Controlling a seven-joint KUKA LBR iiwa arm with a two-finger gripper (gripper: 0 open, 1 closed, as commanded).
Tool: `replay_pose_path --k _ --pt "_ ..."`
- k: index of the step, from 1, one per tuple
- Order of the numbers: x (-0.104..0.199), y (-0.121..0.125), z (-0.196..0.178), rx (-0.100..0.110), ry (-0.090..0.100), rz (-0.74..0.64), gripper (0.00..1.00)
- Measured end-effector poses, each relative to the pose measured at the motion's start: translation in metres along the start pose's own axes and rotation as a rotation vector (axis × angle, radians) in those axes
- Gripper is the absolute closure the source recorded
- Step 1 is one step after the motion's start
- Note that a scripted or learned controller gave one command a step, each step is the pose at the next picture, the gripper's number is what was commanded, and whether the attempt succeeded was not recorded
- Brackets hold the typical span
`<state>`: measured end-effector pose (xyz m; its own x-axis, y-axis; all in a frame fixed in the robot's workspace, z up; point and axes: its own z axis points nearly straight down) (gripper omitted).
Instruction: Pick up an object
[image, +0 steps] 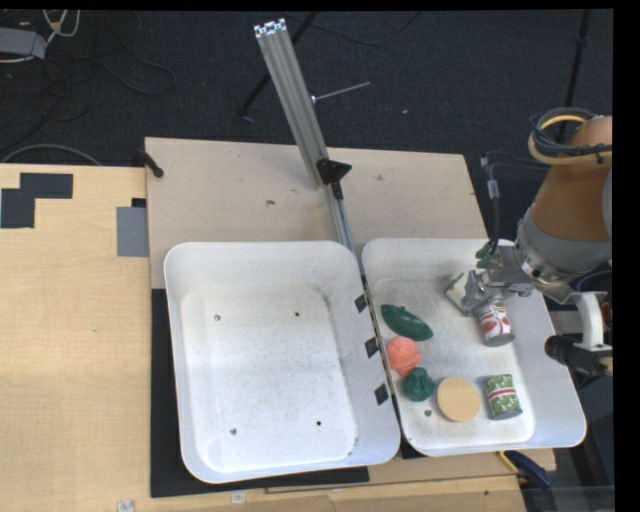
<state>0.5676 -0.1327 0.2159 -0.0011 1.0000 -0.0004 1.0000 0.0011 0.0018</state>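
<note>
My hand (478, 293) hangs by the right bin's (560, 432) far right edge, touching a small can (494, 324); its grip I cannot tell.

- The scene is viewed by one fixed camera set above the counter (250, 190), looking down at a slant.
- Both white bins (190, 300) are taken in from some distance.
- The arm (570, 210) is seen entering from the right.

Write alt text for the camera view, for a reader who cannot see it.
A grey robot arm reaches in from the right, its claw low over the right white bin, beside a small red-and-white can. That bin also holds a dark green piece, an orange-pink ball, a tan disc and a green packet.
</note>
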Motion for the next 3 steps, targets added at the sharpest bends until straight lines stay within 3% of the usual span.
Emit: replay_pose_path --k 3 --pt "0.163 0.015 -0.009 0.006 0.003 -0.003 1.00"
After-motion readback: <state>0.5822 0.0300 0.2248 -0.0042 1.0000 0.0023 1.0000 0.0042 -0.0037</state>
